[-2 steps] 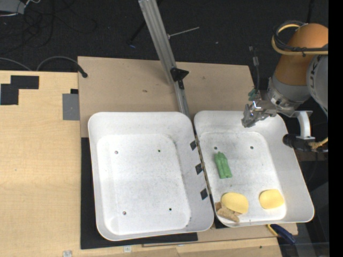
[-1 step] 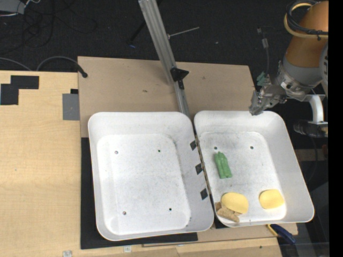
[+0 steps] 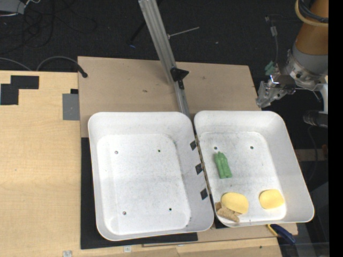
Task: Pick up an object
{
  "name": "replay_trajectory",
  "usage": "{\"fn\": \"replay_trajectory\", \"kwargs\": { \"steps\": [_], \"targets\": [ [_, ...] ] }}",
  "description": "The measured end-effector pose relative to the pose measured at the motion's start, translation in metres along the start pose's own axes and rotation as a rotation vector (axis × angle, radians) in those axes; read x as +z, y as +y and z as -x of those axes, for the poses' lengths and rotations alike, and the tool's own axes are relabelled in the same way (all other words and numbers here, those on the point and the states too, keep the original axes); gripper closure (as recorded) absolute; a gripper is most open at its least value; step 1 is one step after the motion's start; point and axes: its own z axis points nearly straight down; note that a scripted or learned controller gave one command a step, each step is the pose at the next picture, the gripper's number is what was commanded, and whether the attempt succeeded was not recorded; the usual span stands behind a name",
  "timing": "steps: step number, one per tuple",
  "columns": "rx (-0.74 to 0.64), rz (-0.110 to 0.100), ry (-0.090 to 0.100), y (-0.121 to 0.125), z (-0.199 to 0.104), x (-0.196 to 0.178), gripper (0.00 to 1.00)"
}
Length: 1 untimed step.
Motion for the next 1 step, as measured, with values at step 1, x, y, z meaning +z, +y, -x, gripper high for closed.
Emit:
{"fn": "replay_trajectory", "kwargs": {
  "steps": [1],
  "targets": [
    [-0.001, -0.007, 0.003, -0.013, -0.0407, 0.0043, 1.0]
  ]
}}
